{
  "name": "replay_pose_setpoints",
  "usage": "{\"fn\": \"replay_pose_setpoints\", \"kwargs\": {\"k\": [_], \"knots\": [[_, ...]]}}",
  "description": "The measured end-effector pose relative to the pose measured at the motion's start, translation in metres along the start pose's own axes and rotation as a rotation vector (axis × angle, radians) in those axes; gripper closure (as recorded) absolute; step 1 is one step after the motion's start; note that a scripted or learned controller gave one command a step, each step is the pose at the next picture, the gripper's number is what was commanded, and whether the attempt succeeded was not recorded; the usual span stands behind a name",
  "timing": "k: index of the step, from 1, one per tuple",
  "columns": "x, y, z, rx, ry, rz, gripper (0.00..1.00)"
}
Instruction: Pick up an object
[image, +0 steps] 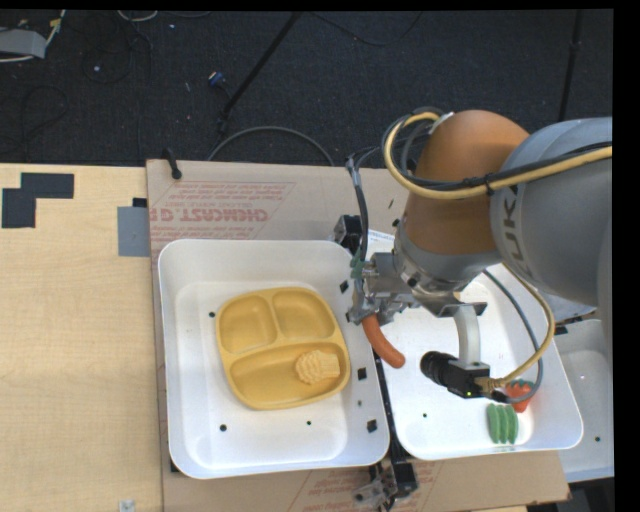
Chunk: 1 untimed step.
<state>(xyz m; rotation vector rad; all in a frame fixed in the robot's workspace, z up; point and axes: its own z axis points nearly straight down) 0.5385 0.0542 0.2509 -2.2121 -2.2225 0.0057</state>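
My gripper (368, 312) hangs over the divider between the two white bins, below the arm's orange band. An orange-red toy sausage (385, 343) slants down to the right from the fingers, its upper end pinched between them and its lower end over the right bin (560, 440). In the left bin (190, 400) lies a yellow divided plate (262, 340) with a pale yellow crinkled food piece (318, 367) in its large compartment. A green toy vegetable (503, 423) and a small red piece (518, 396) lie near the front right of the right bin.
A black cylindrical fitting (452, 373) on a cable hangs from the arm over the right bin. The bulky arm hides much of that bin's back half. Cardboard (230, 205) lies under the bins, and a wooden bench top (70, 340) extends to the left.
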Motion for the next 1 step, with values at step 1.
{"fn": "replay_pose_setpoints", "kwargs": {"k": [1], "knots": [[0.0444, -0.0152, 0.0042, -0.001, 0.000, 0.000, 1.00]]}}
